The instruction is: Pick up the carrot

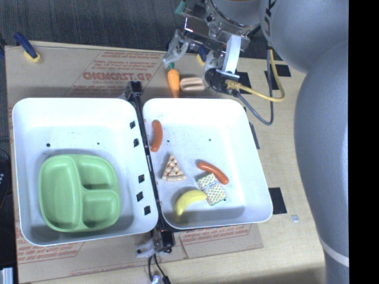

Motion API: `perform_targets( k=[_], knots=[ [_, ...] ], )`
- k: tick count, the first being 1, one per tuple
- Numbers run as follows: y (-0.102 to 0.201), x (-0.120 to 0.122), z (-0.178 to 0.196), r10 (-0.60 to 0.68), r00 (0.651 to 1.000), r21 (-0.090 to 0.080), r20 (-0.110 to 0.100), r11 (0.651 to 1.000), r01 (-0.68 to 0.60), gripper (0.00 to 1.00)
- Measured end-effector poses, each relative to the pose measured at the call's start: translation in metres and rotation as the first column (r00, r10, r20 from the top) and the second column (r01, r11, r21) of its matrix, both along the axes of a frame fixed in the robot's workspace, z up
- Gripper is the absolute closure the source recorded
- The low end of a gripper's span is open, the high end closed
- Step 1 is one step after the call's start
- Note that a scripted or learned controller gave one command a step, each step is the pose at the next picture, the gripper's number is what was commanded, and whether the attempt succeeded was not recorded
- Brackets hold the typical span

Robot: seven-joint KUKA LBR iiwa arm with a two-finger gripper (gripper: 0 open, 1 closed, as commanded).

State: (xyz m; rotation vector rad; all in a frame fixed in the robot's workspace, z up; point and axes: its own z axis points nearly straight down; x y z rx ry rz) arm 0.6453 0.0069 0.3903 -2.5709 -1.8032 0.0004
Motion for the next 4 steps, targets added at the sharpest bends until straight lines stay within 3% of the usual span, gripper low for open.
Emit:
perform_targets(
  k=[1, 2, 3, 4],
  knots=[
    [0.043, -0.015, -0.08, -0.236, 0.972, -0.002, -0.006, 0.972, 0.236, 0.0],
    [0.107, -0.03, -0.224, -0.215, 0.977, -0.004, -0.007, 0.977, 0.215, 0.0],
    [0.132, -0.077, -0.295, 0.007, 1.0, -0.001, 0.007, 1.0, -0.007, 0.0],
    [0.132, -0.075, -0.284, 0.013, 1.0, -0.003, 0.013, 1.0, -0.013, 1.0]
  ],
)
